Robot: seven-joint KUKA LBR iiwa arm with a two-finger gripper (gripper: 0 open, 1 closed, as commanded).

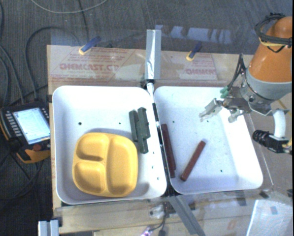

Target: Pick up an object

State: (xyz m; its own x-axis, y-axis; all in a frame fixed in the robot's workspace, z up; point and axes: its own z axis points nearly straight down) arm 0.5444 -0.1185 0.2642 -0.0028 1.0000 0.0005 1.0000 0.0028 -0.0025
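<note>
My gripper (218, 111) hangs over the upper right part of the right bin (235, 181), its fingers spread open with nothing between them. A brown stick (193, 160) lies slanted on the right bin floor, below and left of the gripper. A second, darker brown stick (167, 149) lies along the right bin's left wall. In the left bin (68, 100) rests a yellow divided tray (106, 163) at the lower left, and a dark green elongated object (140, 128) lies near its right wall.
A metal divider post (153, 53) rises between the bins at the back. A teach pendant (26, 129) with cables sits left of the bench. The arm's orange band (275, 48) and a black fitting (270, 139) stand over the right bin's right edge.
</note>
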